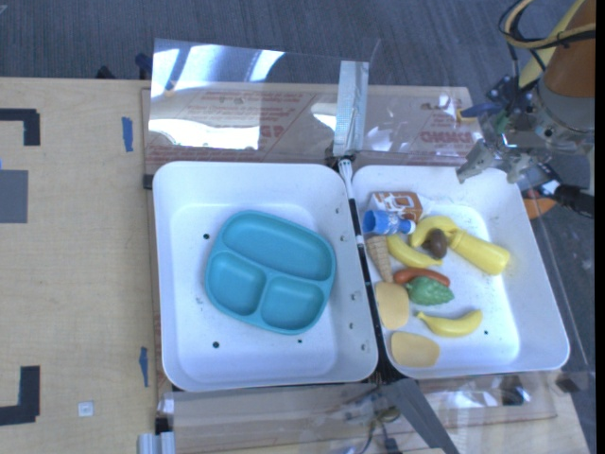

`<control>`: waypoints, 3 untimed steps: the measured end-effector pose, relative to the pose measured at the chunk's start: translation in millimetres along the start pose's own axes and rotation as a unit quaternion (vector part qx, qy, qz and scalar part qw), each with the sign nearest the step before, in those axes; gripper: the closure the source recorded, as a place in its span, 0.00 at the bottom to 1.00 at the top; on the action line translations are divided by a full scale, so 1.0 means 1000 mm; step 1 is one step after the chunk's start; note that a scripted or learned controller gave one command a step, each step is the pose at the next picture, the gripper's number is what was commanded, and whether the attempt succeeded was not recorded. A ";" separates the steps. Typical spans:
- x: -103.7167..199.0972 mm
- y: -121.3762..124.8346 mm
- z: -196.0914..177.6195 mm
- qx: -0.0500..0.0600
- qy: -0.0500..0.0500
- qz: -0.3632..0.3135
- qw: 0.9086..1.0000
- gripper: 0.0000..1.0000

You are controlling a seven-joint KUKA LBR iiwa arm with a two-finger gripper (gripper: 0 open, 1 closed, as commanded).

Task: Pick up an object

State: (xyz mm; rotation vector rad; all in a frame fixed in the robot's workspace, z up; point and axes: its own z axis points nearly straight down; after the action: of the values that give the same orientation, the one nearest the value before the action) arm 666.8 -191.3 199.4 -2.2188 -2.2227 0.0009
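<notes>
With the two-finger metal gripper [495, 155] hovering over the far right corner of the right-hand shallow white bin [544, 334], its fingers seemingly apart and empty, aim squarely above the near curved yellow toy banana [451, 323], which lies apart from the clutter.

The robot arm [574, 83] is at 2 o'clock. It's orange up top w/ grey metal parts below. Yellow & black cables loop over it. Blue bits & thin wires show near the gripper [484, 159].
</notes>
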 end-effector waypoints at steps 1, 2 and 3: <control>-0.007 0.001 -0.024 -0.003 -0.001 0.045 0.999 0.00; 0.028 -0.033 0.097 -0.005 -0.002 0.051 0.999 0.00; 0.043 -0.063 0.113 -0.002 -0.001 -0.001 1.000 0.00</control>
State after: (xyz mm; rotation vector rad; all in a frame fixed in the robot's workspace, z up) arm 603.5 -148.1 86.4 -2.2180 -2.2283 -0.0021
